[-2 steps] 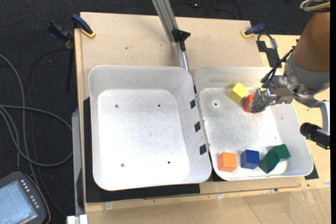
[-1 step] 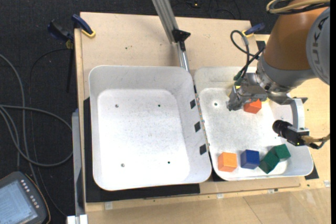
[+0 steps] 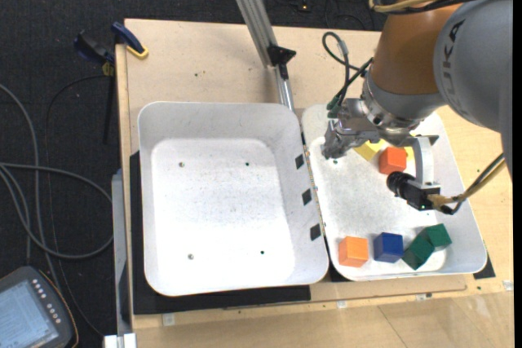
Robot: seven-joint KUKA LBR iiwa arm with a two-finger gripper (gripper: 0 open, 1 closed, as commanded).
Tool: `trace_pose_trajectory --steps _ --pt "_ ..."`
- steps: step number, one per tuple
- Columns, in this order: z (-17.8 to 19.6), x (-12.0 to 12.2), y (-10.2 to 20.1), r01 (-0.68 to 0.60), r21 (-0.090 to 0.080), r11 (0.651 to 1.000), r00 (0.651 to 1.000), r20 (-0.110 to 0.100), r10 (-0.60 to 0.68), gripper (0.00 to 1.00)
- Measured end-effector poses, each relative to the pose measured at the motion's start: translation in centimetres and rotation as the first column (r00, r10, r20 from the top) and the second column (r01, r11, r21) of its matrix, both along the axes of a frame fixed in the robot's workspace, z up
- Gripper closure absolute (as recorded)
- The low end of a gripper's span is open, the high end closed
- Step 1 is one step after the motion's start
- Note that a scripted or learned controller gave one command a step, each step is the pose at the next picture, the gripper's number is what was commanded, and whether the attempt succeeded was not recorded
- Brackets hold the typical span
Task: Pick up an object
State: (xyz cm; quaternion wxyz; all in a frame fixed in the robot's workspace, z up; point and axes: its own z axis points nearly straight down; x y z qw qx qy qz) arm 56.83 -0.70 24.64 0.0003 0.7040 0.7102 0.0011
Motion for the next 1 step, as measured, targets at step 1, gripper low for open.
trace_pose_trajectory --steps 1 --pt "-1.22 0.67 5.47 0.001 0.0 1.0 1.0 -0.003 -0.001 1.0"
